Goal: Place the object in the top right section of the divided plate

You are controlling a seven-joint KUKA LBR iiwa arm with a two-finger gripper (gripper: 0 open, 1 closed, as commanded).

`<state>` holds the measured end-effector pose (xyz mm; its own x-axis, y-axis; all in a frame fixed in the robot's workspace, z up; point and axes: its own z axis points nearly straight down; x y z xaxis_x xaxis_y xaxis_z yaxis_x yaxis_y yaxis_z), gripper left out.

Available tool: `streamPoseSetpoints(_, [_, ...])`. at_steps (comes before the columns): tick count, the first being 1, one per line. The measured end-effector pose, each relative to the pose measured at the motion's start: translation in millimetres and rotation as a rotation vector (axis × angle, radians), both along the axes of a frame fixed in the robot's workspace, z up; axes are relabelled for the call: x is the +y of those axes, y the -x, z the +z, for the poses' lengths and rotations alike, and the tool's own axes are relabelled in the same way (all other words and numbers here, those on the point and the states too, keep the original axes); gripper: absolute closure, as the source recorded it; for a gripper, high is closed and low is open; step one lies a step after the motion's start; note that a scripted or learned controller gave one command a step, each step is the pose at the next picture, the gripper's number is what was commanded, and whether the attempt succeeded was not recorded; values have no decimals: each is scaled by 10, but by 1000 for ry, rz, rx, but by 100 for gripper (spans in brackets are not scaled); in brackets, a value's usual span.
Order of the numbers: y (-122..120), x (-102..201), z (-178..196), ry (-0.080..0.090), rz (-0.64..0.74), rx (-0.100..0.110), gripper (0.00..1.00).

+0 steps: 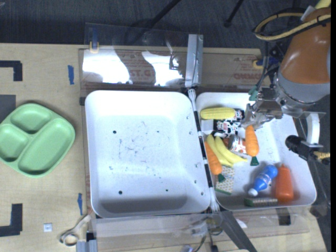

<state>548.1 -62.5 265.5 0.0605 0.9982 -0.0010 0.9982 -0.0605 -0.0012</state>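
Observation:
The green divided plate lies on the bench at the far left, outside both bins, and nothing rests in its sections. My gripper hangs over the upper middle of the right bin. It is just above the top end of an orange carrot and right of an ear of corn. A black-and-white toy lies between the corn and the gripper. I cannot make out any object lifted off the pile.
The right bin also holds bananas, a second carrot, a blue bottle, an orange bottle and a dark stick. The left bin lies between the right bin and the plate. A clear panel stands behind it.

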Motion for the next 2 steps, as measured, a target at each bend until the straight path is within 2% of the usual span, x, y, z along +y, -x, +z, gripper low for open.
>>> streamPoseSetpoints(1, [101,574,-622,-1,-14,0,100])
streamPoseSetpoints(2, [-494,685,11,0,-41,-2,100])
